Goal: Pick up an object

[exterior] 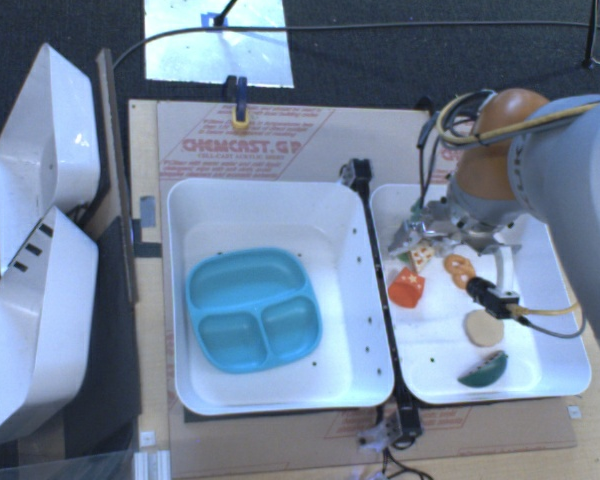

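While the grey arm's gripper (pixel 432 230) hovers low over the far left of the right white bin (pixel 555 268), just above a small yellow cheese-like wedge (pixel 420 257), nothing looks lifted yet.

Red lettering on the cardboard sheet (pixel 280 133) beneath my two bins.

The one legible mark I can make out from here is a line of large red capitals on the cardboard sheet, just beyond the far rim of the left bin (pixel 270 190); it reads roughly "CHEMCAST GP". Smaller red print runs above and below that line on the same sheet, and more red print shows on the cardboard past the near rim of that bin, all too small and blurred for me to read.
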Controlling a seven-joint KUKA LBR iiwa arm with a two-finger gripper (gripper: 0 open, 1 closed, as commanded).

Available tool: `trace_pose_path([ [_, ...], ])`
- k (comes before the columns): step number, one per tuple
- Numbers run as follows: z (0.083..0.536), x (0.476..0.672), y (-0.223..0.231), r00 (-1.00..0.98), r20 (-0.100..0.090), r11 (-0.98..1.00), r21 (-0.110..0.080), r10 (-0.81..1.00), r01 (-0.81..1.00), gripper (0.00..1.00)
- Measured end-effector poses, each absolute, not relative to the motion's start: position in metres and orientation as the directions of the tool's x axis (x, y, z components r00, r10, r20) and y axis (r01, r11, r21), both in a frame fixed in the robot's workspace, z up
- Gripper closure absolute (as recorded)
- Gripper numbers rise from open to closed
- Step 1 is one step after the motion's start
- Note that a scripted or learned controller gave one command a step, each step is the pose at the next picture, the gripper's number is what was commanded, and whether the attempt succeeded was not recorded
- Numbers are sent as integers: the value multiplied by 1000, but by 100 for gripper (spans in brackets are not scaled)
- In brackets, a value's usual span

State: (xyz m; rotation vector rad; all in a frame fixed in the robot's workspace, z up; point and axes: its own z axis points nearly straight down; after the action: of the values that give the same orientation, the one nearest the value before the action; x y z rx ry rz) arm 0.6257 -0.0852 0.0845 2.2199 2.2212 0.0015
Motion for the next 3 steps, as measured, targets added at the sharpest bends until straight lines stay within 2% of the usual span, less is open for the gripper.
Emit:
trace_pose_path([
  [2, 84, 625, -85, 0, 0, 0, 1, 1000, 1000, 0],
  [3, 95, 626, -85, 0, 0, 0, 2, 1000, 1000, 100],
])
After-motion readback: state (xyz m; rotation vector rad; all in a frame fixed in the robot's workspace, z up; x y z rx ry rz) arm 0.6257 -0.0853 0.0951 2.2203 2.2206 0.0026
